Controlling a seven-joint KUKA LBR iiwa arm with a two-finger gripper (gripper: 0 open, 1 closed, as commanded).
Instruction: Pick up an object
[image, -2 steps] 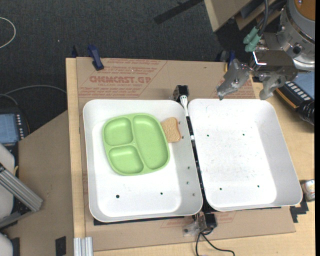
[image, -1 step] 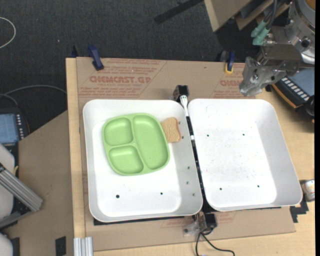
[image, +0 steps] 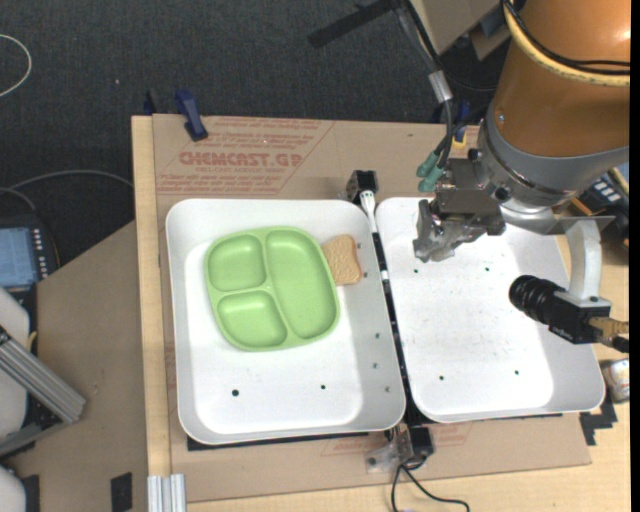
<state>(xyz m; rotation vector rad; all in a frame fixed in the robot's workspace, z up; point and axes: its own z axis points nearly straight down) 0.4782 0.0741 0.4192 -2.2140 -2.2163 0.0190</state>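
Green divided plate (image: 272, 290) lies in my left bin (image: 200, 400), toward its far side. A tan biscuit-like piece (image: 344, 260) sits against the plate's right rim. Further right, the tool (image: 437, 245) hangs over the far-left part of the right bin (image: 480, 385); I cannot tell whether it is wide or narrow.

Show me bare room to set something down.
Right bin: floor bare from the gripper down to the near rim. Left bin: a bare strip below the green plate. Crowded around the cracker beside that plate.
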